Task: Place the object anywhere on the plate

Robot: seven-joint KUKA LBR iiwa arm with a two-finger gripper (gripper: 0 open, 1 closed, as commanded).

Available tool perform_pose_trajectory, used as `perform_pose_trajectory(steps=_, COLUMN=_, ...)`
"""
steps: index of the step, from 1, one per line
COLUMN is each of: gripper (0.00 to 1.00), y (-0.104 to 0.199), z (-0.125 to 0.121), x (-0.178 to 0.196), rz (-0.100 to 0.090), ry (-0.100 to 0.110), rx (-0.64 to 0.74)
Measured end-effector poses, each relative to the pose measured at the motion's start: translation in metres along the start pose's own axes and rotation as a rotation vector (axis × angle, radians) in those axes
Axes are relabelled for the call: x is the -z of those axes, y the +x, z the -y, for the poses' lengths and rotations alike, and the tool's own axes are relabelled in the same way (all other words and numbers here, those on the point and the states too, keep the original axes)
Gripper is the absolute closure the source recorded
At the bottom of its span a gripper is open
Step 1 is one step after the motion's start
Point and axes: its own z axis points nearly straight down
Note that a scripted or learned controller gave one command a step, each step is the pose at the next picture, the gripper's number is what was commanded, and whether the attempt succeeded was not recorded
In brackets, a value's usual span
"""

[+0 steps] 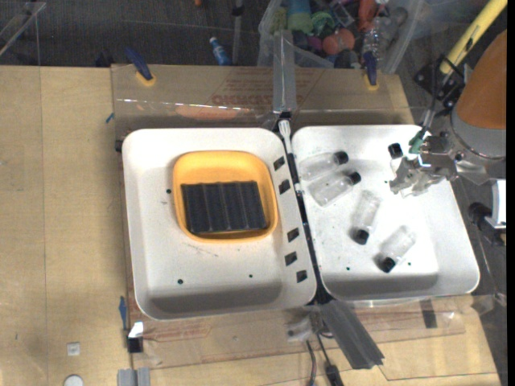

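Your objects are the clear bottles with black caps, scattered loose in the right bin (451, 272): one bottle (397, 246) lies below and left of the claw (410, 175), another bottle (364, 213) further left, two more bottles (330, 175) beyond that. None is on the plate (187, 167), which sits well left of the claw in the left bin (145, 280), so nothing is placed yet. The claw hovers near the right bin's upper right; you cannot tell its spread, and no bottle shows between its parts.

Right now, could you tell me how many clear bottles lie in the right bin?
4, maybe more: two at upper left, one mid-bin, one lower right. A black cap by the claw may mark another.
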Motion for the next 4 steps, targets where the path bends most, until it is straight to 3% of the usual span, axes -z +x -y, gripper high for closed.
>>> perform_pose_trajectory(steps=2, gripper=1.00, y=0.010, z=-0.092, x=-0.012, rz=0.004, ry=-0.002, rx=0.159)
perform_pose_trajectory(steps=3, gripper=1.00, y=0.025, z=-0.092, x=0.022, rz=0.005, ry=-0.004, rx=0.385)
perform_pose_trajectory(steps=4, gripper=1.00, y=0.007, z=-0.092, x=0.049, rz=0.006, ry=-0.005, rx=0.620)
